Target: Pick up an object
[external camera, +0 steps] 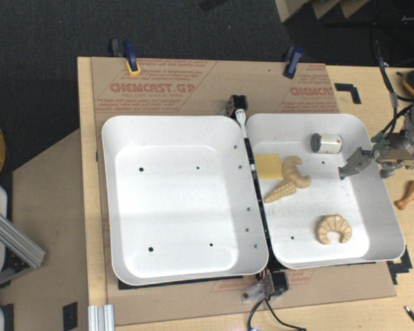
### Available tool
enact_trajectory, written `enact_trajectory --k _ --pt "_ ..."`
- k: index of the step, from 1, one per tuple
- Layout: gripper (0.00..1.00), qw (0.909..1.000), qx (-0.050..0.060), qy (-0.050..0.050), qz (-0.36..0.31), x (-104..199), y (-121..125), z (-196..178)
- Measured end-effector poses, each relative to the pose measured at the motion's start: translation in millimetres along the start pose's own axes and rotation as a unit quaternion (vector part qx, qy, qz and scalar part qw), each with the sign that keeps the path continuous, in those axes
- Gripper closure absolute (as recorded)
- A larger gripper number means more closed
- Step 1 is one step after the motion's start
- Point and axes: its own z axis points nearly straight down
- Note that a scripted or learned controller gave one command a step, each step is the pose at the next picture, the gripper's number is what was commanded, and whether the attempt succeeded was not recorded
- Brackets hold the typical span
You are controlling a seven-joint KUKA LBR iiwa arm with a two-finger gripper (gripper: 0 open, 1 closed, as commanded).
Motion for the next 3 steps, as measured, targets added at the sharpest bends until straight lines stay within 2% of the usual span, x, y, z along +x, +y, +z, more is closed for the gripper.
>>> enact_trajectory --k 1,2,3 --pt "0.00 1.0000 0.002 0.002 -0.003 70 44 156" --pt "0.00 1.0000 0.002 0.001 0.001 70 17 150" --pt "0.00 1.0000 -0.004 -0.003 0.000 0 110 148"
